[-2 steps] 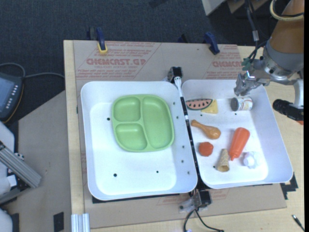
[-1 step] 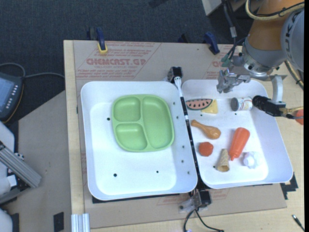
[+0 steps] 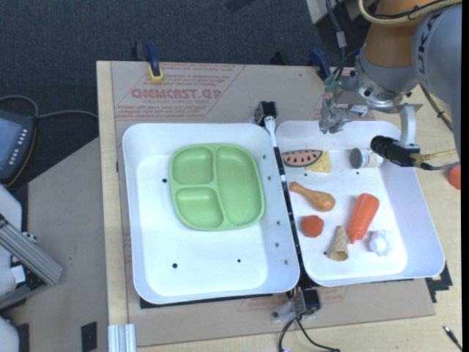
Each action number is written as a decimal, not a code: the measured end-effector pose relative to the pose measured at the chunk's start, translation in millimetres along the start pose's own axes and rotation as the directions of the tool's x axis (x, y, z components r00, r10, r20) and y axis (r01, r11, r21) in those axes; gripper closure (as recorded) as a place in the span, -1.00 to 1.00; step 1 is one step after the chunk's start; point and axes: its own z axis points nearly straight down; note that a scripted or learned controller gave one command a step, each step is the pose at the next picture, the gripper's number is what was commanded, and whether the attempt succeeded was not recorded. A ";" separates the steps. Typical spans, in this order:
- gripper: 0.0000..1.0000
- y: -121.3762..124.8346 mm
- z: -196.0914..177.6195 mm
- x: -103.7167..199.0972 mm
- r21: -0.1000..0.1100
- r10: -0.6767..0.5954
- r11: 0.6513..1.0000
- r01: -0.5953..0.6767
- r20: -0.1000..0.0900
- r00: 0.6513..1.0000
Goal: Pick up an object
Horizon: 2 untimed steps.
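Hovering above the far edge of the right bin [image 3: 429, 218], the claw [image 3: 333, 123] points down with nothing visible between its fingers; how far apart they are, cannot tell at this size; it sits just beyond the watermelon slice [image 3: 304, 158], likely lining up a pick there; candidates all lie loose in the right bin, spread apart so each can be reached: a tan drumstick-like piece [image 3: 313, 196], red tomato [image 3: 313, 226], orange carrot [image 3: 363, 215], cone [image 3: 338, 243], small white piece [image 3: 378, 243], grey-white cylinder [image 3: 364, 158]; left bin [image 3: 139, 218] carries a green divided plate [image 3: 217, 186]; both bins rest side by side on the table [image 3: 117, 94]; pick not yet made.
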 end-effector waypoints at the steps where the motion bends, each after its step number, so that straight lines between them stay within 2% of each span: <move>1: 1.00 2.1 -17.4 -3.3 0.000 0.001 1.000 -0.001 0.000 1.000; 2: 1.00 1.3 -1.3 -6.1 0.007 0.003 1.000 -0.003 0.000 1.000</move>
